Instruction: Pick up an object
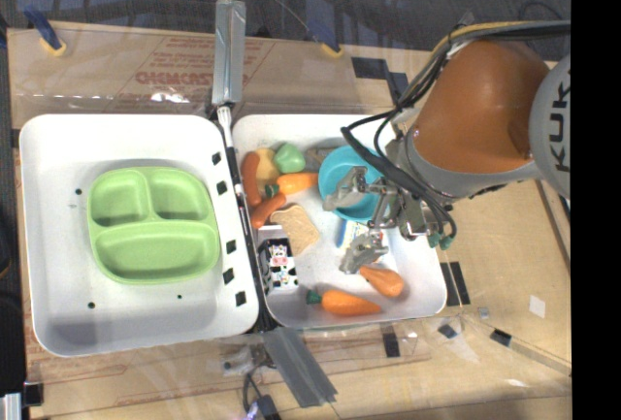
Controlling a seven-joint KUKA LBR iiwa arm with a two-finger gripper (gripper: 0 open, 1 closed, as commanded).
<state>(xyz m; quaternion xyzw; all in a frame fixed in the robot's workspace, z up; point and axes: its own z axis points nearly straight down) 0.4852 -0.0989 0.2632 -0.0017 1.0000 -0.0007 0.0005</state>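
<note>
The gripper [361, 251] hangs low inside the right bin [427, 265], its fingers [353, 258] just above the bin floor beside an orange carrot piece [384, 281], and whether they are spread or closed I cannot tell. A longer carrot [344, 303] lies near the bin's front edge, with a slice of bread [297, 227], a blue bowl [342, 177] and a green vegetable [288, 157] further back. The left bin [49, 243] holds a green divided tray [152, 222].
</note>
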